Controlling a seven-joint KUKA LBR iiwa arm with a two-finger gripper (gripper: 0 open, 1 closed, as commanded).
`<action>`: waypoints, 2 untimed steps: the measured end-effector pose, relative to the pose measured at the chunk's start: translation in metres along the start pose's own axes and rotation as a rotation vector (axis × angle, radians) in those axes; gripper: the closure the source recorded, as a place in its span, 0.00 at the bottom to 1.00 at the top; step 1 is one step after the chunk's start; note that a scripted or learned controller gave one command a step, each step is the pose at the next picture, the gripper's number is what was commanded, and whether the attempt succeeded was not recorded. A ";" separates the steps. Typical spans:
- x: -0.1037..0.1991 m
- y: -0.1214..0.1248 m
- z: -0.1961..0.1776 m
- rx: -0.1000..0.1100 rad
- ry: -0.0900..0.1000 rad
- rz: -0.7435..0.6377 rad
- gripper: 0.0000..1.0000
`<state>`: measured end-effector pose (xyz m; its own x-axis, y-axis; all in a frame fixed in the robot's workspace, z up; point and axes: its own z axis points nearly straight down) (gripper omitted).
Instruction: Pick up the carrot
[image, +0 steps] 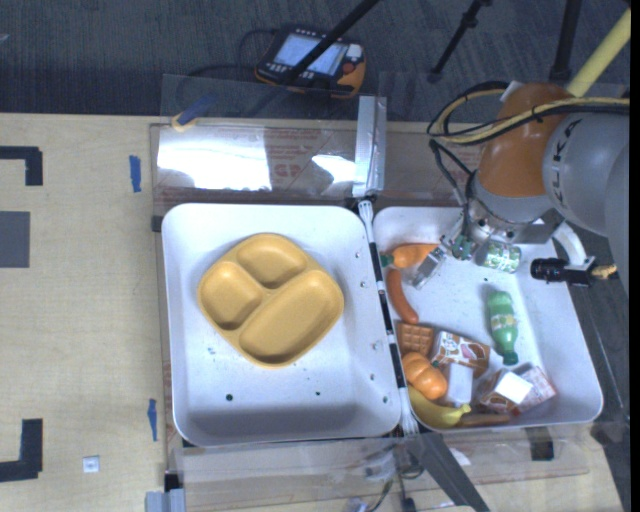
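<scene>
**Arm over the right bin, gripper down by the carrot**

Pale wooden bench (70, 330), dark carpet behind it, two white bins side by side. Left bin (200, 400) carries a yellow divided plate (270, 297). Right bin (575, 340) is cluttered w/ toy food.

The grey arm (590, 170) comes in from the right, orange band (520, 150) above the wrist, wrist angled down and toward the bins' shared wall. Gripper (432, 266) sits low in the right bin's upper left corner, tip right beside the carrot (412, 255) — touching or a hair apart, can't tell. Whether the gripper is apart or closed: can't tell either, too small and blurred.

Carrot lies at the bin's top left, near the divider. Just below it, a sausage (400, 296). Green bottle (502, 322) mid-bin, banana (438, 410) at the front edge, small packets (460, 352) btw them.
</scene>
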<state>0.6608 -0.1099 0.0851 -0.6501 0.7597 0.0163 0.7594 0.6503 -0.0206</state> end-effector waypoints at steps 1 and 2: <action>-0.004 0.004 -0.013 -0.020 -0.021 0.000 1.00; 0.067 0.040 -0.100 -0.027 -0.018 0.222 1.00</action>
<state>0.6508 -0.0330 0.1857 -0.4667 0.8844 -0.0038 0.8844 0.4667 0.0054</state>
